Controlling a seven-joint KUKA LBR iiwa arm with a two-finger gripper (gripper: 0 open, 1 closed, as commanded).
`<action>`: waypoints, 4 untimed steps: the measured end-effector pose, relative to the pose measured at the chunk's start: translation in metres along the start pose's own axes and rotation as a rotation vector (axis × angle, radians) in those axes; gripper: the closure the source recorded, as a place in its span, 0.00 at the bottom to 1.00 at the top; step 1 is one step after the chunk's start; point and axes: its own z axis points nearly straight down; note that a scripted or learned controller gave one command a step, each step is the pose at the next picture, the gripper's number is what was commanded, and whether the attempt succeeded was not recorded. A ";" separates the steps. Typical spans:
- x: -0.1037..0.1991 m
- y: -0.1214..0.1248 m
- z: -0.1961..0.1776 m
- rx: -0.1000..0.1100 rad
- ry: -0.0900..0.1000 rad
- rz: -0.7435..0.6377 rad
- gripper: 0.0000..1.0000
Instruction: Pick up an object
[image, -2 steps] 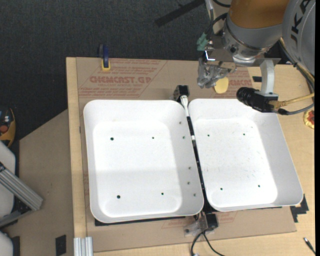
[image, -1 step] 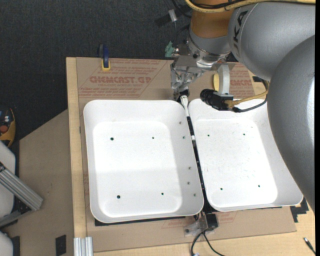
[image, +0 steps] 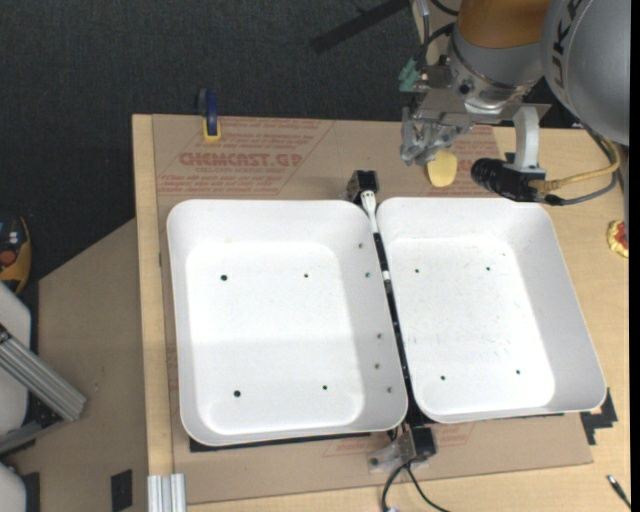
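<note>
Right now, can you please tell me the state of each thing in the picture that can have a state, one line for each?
gripper: raised above the bench, behind the right bin.
yellow object: beside the gripper; whether it is held or lies on the bench, I cannot tell.
left bin: flat on the bench, upright.
right bin: flat on the bench, touching the left bin along the middle.
blue and yellow clamp: clamped on the board's back edge.

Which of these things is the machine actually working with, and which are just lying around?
For the job:
- gripper, raised beyond the bins
- small yellow object at its fingertips; a firm hold can't be confirmed
- left bin and right bin

Just lying about:
- blue and yellow clamp
- black clip between the bins
- cardboard sheet
</note>
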 end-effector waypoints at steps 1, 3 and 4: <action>0.095 0.004 0.033 0.012 0.006 -0.015 1.00; -0.087 -0.013 -0.069 -0.005 -0.004 0.004 1.00; -0.045 0.005 0.019 0.016 0.004 -0.009 1.00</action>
